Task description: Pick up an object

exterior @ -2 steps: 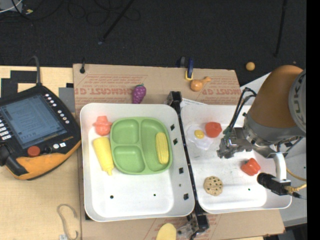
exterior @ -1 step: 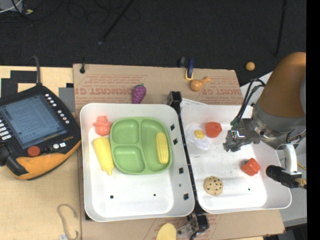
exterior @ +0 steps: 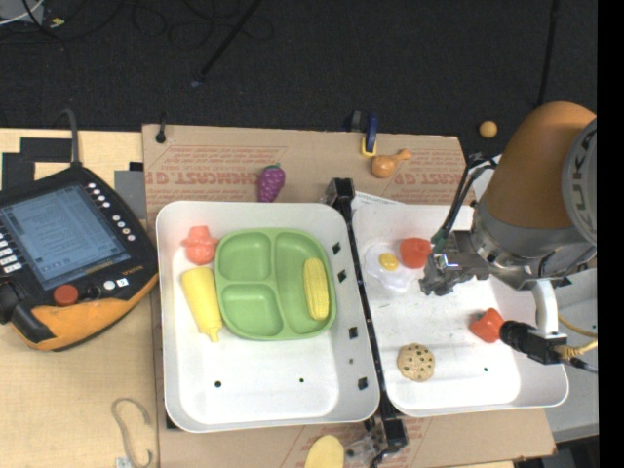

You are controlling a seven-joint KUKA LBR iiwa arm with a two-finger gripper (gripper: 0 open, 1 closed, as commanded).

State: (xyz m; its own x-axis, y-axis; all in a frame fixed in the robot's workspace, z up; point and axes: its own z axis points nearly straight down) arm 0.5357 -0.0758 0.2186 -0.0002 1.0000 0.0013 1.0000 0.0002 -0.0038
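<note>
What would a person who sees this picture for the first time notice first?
Probably the green divided plate in the left bin, with a corn cob in its right compartment and a yellow bottle beside its left edge. Next, the big grey and orange arm coming in from the right, its gripper low over the right bin. There lie a cookie, a fried egg and a red piece.

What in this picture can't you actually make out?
- Gripper: dark and small in the camera view, so its state is unreadable.
- Red object: partly covered by the arm's black fitting; its shape is unclear.
- Yellow object: cut off by the bottom edge.
- Tablet screen: text too small to read.
- Right bin: its right side is hidden under the arm.
</note>
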